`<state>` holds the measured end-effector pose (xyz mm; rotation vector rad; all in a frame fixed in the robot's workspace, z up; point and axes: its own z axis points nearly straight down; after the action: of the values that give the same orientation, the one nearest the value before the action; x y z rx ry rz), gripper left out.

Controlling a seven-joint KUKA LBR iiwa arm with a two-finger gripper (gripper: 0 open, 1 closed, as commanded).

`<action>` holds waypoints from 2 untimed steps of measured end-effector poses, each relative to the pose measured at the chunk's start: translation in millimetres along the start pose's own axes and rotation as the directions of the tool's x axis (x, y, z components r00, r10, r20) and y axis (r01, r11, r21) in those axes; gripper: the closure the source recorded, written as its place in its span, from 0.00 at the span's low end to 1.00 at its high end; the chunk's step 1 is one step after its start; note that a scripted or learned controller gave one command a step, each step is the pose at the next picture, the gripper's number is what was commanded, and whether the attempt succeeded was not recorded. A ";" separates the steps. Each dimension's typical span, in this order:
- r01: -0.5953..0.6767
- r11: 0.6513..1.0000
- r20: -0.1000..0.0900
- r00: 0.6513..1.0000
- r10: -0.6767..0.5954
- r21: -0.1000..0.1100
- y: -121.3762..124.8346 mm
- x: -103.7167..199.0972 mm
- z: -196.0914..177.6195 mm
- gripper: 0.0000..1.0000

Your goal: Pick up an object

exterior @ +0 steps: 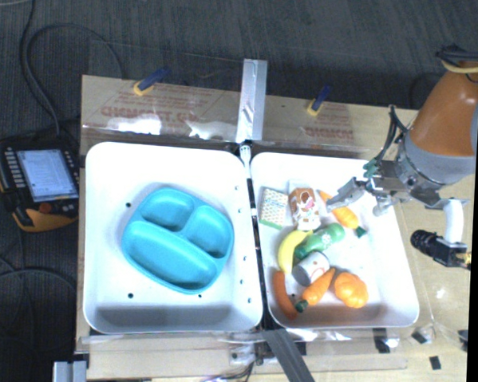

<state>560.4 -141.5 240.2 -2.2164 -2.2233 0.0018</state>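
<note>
Down front in the right bin [405, 303] sits the orange fruit [350, 289], carrot [317, 288] leaning beside it, while the gripper [365, 194], fingers spread and gripping nothing, hangs over the far right corner, toys lying below-left.

The arm [447, 117] is cut off at the right edge; pincer [359, 192] grip unclear.
</note>
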 end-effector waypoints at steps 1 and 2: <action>-0.173 0.985 0.000 0.985 0.173 -0.001 29.3 -53.1 146.9 0.00; -0.180 0.984 0.004 0.984 0.180 -0.011 41.5 -24.6 150.5 0.00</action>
<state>601.6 -165.8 89.6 -2.4173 -2.0209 -0.0042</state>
